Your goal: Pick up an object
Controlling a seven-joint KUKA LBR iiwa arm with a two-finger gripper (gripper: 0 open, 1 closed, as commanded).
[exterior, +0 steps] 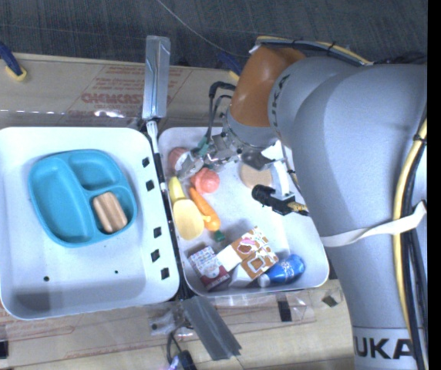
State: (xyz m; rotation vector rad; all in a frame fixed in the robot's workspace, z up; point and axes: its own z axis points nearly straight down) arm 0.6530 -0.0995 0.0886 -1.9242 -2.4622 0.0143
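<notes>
Right bin (313, 262): pincer (205, 154) amid tomato (207, 180), carrot (204, 207), banana (176, 189).

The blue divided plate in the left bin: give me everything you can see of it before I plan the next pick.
The blue divided plate looks like smooth, light-blue plastic with rounded corners and a raised rim. Ridges split it into three compartments. It lies flat, right way up, slightly turned, in the upper half of the left bin, resting on the bin's white floor. A brown bread roll or hot-dog-like item lies in its lower right compartment; the other compartments hold nothing visible. The gripper is over the right bin, well away from it.
</notes>
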